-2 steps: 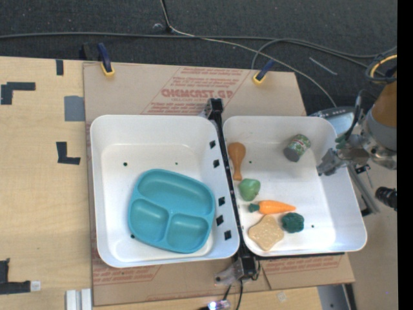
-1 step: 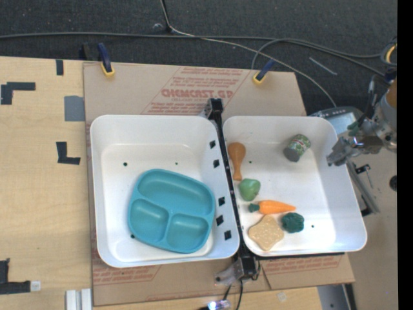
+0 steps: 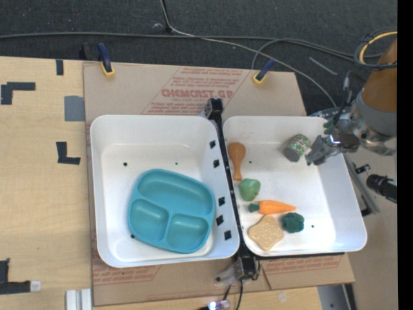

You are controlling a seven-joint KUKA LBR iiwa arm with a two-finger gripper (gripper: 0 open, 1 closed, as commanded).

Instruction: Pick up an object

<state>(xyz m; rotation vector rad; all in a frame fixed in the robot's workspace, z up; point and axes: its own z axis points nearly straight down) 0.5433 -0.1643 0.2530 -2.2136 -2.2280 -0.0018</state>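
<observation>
While the arm (image 3: 377, 102) is reaching in from the right, its gripper (image 3: 321, 151) is hanging over the upper right corner of the right bin (image 3: 335, 192), just beside a small grey-green can (image 3: 297, 146). The can is lying tilted near the bin's back wall, and the dark fingertips are sitting at its right side, close to it but perhaps not quite touching; the view is too coarse there to be sure. Nothing is showing between the fingers, and how far apart they are standing cannot be told from this angle.

Other things are lying in the same bin. A tan wooden spoon-like piece (image 3: 237, 157) is resting along the left wall, next to the black divider (image 3: 222, 173). Below it a green rounded item (image 3: 250, 188) is sitting, then an orange carrot (image 3: 276, 206) lying crosswise. A dark green broccoli-like piece (image 3: 293, 222) is lying just right of a beige bread slice (image 3: 266, 233) near the front edge.

In the left bin (image 3: 106, 173) a teal compartment tray (image 3: 171, 210) is lying flat. Both bins are resting on a cardboard sheet (image 3: 193, 89) held by two clamps.
</observation>
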